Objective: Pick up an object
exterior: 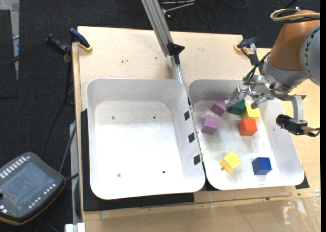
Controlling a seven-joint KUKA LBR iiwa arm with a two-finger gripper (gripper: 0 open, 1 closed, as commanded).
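**Gripper low among the blocks in the right bin**

A green block (236,107) is lying right under the gripper (246,99), with a yellow block (252,111) touching its side. Whether the fingers are gripping it, or how wide they are standing, cannot be told. Just below sits an orange block (248,126); two purple blocks (218,107) (209,123) are lying further left, and another yellow block (230,161) and a blue block (261,165) well below, all in the right bin (285,147).

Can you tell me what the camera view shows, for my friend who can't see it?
A grey and orange robot arm's gripper reaches into the right white bin, down among colored blocks: two purple, one green, one orange, two yellow and one blue. The left white bin sits beside it.
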